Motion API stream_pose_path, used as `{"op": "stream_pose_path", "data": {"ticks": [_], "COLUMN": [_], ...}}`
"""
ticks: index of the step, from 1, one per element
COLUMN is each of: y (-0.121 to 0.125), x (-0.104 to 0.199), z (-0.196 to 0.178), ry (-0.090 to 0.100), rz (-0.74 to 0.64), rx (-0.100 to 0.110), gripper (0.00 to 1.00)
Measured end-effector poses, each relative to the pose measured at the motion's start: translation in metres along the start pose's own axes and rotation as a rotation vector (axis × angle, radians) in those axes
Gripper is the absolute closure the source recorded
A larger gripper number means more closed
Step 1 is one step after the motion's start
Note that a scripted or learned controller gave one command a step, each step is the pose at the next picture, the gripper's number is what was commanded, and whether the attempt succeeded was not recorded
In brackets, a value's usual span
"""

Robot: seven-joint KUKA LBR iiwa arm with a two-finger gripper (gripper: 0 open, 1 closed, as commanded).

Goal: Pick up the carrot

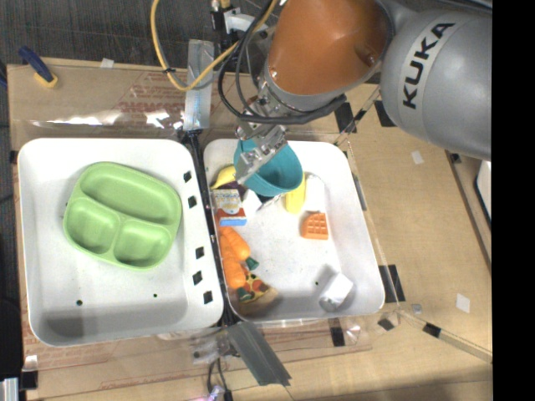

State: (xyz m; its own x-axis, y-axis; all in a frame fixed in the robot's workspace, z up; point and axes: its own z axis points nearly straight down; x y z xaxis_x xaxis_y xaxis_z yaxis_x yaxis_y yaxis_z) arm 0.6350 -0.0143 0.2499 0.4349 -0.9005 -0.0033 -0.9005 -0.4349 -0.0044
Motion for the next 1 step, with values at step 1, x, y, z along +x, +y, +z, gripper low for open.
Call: {"op": "stream_pose_path", "data": {"ticks": [1], "y": [0.0815], "x": [0.1188], "z": [0.0008], "ry": [0.002], "rz": [-0.262], "rx": [-0.004], "gripper": [1.0]}}
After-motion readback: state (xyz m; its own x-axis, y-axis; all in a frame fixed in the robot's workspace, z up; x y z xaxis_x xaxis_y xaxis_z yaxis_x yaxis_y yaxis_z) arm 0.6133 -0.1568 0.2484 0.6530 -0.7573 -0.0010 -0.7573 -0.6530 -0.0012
